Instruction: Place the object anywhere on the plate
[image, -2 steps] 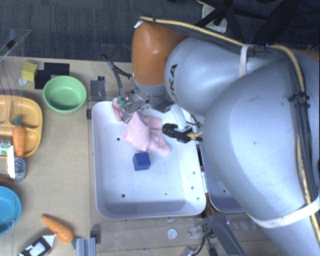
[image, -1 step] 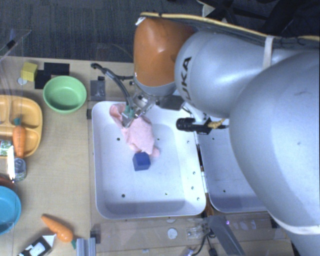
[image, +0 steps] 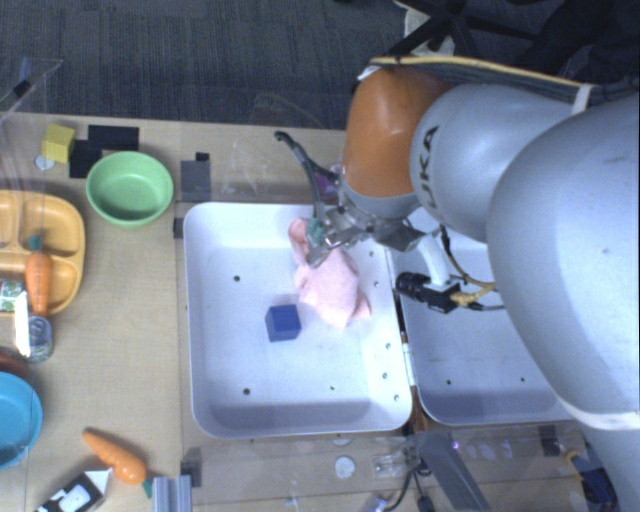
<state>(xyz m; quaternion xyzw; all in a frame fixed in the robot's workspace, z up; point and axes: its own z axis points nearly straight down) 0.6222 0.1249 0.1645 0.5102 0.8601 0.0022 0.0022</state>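
1. Dark carpet lies behind the bench, which carries two white bins side by side; the left bin holds a pink cloth and a blue block.
2. Off to the left I see a green bowl, a yellow divided tray with a carrot, a second carrot near the front edge, and a blue plate at the frame's edge.
3. My hand sits at the cloth's upper end, near the bin's back right corner. It looks pinched narrow on a fold of the cloth, though the wrist hides much of it.
4. I take the cloth as the object and the blue plate as the goal, well apart from it.
5. To do this well, I'd lift straight up until the dangling cloth clears the bin wall, then carry it left and forward, low enough not to swing, and let go over the plate's visible part.
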